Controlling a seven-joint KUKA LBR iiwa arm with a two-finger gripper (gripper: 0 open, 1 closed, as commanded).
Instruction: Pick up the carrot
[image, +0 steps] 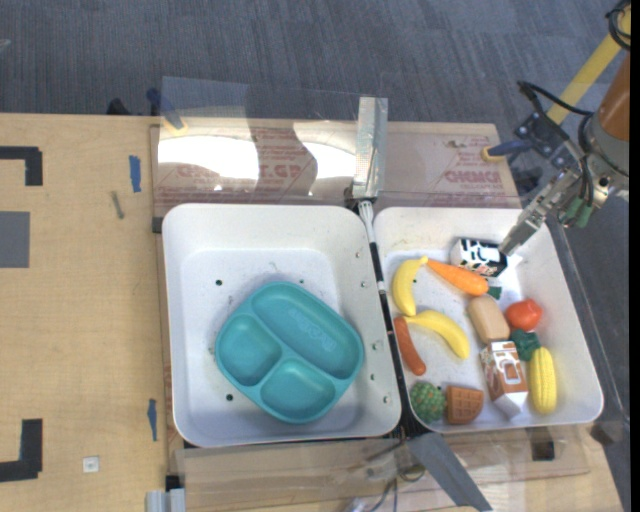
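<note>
One fingers (519, 238) tip beside black-and-white toy (480, 257)

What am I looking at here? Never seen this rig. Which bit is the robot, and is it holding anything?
This is one fixed camera looking down at a slant on a bench with two shallow white bins. The robot is the arm entering from the right. Its hand hangs over the right bin, near a black-and-white toy; nothing is visibly held. That bin holds toy food: the carrot it should pick up, two bananas, a tomato and corn. The left bin holds a teal divided plate.
</note>
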